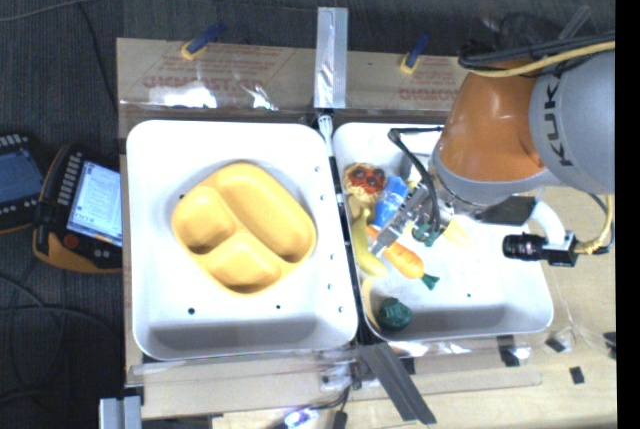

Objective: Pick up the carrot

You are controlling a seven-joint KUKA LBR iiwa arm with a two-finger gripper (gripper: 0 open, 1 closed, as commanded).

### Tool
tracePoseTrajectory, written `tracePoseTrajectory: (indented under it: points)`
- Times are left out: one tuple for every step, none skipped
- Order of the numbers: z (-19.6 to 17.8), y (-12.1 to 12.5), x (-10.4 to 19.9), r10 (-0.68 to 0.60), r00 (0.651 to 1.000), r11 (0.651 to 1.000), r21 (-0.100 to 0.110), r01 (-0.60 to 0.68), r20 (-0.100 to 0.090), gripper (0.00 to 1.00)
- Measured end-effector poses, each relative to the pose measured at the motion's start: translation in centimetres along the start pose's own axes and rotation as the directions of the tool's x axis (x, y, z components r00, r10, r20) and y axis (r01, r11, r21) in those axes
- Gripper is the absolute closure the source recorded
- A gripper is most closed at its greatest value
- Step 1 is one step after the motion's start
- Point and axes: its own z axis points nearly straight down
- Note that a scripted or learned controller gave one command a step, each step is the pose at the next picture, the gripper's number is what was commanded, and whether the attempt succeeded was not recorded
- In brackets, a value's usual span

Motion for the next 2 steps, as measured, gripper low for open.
tracePoseTrajectory:
  points:
    - [-3.6,3.4,-4.2,0.18,0.984,0.984,0.001,-0.18,0.001,1.0]
    - [-2.5,7.6,-4.8,0.499,0.867,0.867,0.004,-0.499,0.003,1.0]
